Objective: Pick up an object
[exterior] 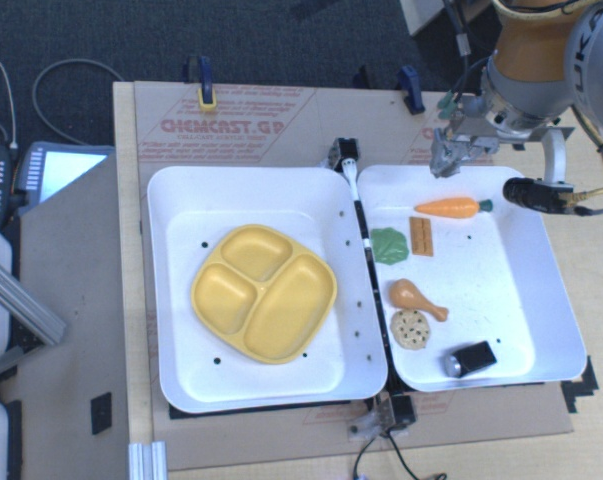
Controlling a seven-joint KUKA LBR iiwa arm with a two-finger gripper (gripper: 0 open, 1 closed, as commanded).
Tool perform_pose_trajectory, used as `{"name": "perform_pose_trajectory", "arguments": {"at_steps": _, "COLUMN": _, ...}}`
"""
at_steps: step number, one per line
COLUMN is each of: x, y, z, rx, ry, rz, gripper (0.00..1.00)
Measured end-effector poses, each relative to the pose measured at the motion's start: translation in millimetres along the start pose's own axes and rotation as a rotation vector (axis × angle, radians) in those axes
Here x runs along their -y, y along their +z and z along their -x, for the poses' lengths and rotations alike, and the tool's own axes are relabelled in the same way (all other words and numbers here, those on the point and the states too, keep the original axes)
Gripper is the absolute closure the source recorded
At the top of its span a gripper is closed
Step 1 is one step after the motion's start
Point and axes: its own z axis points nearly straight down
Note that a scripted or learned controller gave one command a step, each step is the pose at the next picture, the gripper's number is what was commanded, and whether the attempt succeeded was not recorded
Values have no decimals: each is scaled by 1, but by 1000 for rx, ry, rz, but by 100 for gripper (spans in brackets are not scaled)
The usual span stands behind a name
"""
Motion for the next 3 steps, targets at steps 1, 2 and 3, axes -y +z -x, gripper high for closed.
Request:
{"name": "perform_pose_trajectory", "arguments": {"at_steps": 1, "x": 8, "y": 12, "z": -48, "rx": -1, "ry": -1, "rz": -1, "gripper": 100}}
{"name": "perform_pose_trajectory", "arguments": {"at_steps": 2, "x": 11, "y": 3, "z": -96, "rx": 0, "ry": 1, "rz": 1, "gripper": 100}}
{"name": "perform_pose_trajectory", "arguments": {"at_steps": 3, "x": 17, "y": 15, "z": -153, "rx": -1, "ry": -1, "rz": -2, "gripper": 100}}
